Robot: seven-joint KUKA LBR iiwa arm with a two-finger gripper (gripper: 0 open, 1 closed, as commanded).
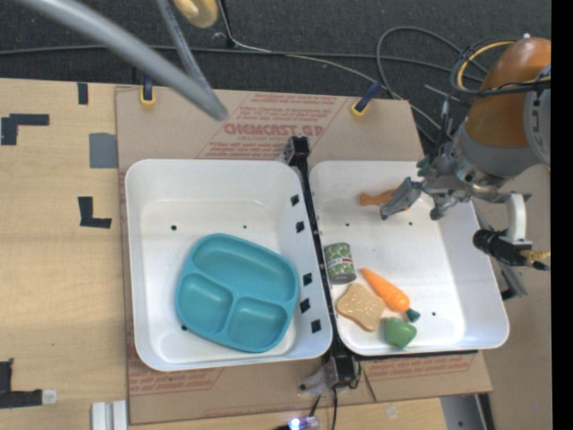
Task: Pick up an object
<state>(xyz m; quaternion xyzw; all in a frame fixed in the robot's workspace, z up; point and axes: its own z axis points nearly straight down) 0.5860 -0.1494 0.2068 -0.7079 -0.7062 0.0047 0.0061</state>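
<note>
In the right bin point(466, 276), near its front left, lie a small green can point(339, 262), a carrot point(387, 290), a slice of toast point(360, 306) and a green pepper point(399, 331). A small orange piece point(374, 198) lies at the back of this bin. My gripper point(413, 210) hangs over the bin's back part, open, its fingers spread. The left finger point(397, 202) is right beside the orange piece, and nothing sits between the fingers.
A teal divided plate point(236, 292) lies in the left bin point(152, 204). A black divider point(307, 231) runs between the bins. Cables point(403, 70) loop behind the right bin. A grey pole point(116, 34) crosses the top left.
</note>
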